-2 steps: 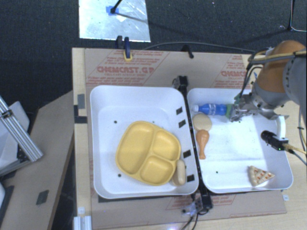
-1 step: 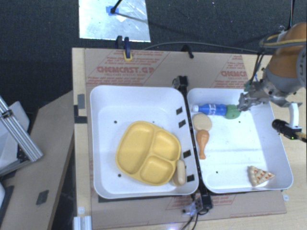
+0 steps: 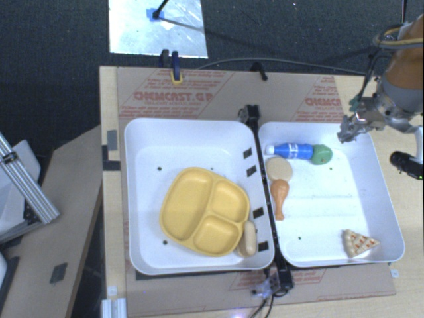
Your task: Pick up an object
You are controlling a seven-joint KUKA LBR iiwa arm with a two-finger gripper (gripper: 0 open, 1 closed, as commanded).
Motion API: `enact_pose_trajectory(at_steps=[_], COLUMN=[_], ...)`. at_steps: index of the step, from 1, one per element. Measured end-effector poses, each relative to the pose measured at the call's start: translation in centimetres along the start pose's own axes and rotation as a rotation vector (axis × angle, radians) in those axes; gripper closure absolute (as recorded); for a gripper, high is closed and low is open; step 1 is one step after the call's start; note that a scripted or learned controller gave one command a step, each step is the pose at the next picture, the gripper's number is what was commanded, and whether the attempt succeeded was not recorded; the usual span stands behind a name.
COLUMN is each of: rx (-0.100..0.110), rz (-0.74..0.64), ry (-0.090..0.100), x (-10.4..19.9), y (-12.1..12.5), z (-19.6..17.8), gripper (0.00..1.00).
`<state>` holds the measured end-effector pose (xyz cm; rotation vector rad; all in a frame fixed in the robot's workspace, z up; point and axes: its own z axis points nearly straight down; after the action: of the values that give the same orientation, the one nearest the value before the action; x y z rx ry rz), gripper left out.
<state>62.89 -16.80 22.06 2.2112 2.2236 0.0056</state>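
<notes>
Claw (image 3: 350, 130) hangs at the upper right of the frame, over the far right corner of the right bin (image 3: 387, 207), below the grey arm with its orange band (image 3: 403, 71); whether it is spread or closed I cannot tell from this slant, and nothing shows in its grip. It sits high and off to the edge, which I judge keeps the view of the bin floor open while a target is chosen.

Nearest to it lies the blue bottle (image 3: 293, 151), near the bin's upper wall, its long axis running left to right across the frame, white cap to the left and its right end touching a green ball (image 3: 322, 154). Just below the cap is a beige round piece (image 3: 279, 169), and under that a toy drumstick (image 3: 280, 197), long axis up and down the frame. A pizza slice (image 3: 358, 242) rests at the lower right corner. The left bin (image 3: 142, 177) holds a yellow divided tray (image 3: 204, 211) with a tan bread piece (image 3: 249, 238) against its lower right edge
</notes>
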Motion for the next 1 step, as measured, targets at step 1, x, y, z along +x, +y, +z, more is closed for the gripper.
enact_pose_trajectory(at_steps=[1], rx=[0.003], rz=[0.000], ry=[0.001], x=[0.00], y=[0.09], z=[-0.26], gripper=[1.00])
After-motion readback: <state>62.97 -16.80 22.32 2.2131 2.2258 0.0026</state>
